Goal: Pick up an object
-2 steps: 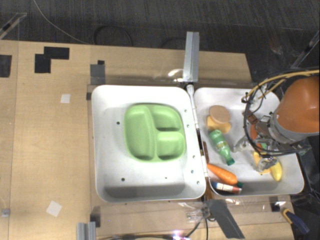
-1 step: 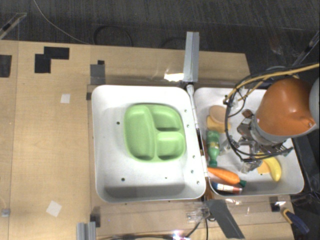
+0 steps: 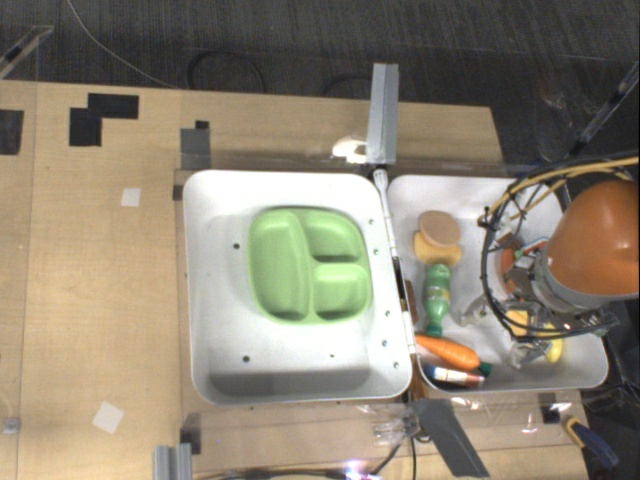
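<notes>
The right bin [image 3: 470, 190] holds several small items. A tan round block [image 3: 438, 229] rests on a yellow piece [image 3: 441, 253] near the bin's back. In front of them a green bottle [image 3: 436, 298] lies lengthwise. An orange carrot [image 3: 448, 349] and a marker pen [image 3: 457, 374] lie at the front left corner. My gripper [image 3: 517, 318] is low inside the right half of this bin, under the orange wrist band [image 3: 595, 238] and a tangle of cables. A red item [image 3: 507, 258] and a yellow item [image 3: 546, 349] peek out beside it, partly hidden.
The left bin [image 3: 215, 268] holds a green divided plate [image 3: 306, 264] at its middle. A grey metal post [image 3: 383, 113] stands behind the wall between the bins. Wooden bench surface surrounds both bins.
</notes>
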